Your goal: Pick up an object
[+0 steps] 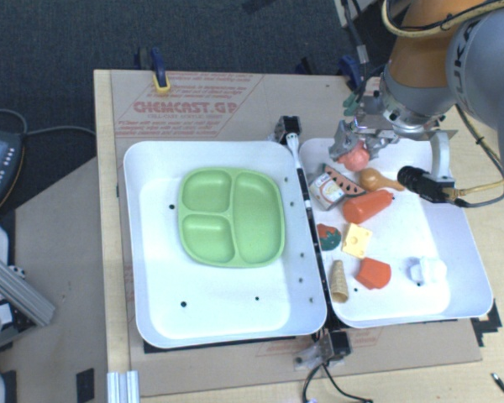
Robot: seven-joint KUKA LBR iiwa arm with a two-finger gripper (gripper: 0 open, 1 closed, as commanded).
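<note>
My gripper (361,139) hangs low over the far left corner of the right bin (462,250). A pink rounded object (354,156) lies directly under it, partly covered by the gripper body, and I cannot see whether it is gripped. Just to its right lies a tan pear-shaped piece (372,177). An orange carrot-like piece (368,206) lies in front of that. A small white packet (328,191) sits by the bin's left wall.
Nearer the front of the right bin are a yellow cheese wedge (358,240), a red and green piece (328,236), a tan cone (339,280), an orange-red block (374,273) and a pale blue-white item (424,269). The left bin (151,292) holds a green divided plate (233,217).
</note>
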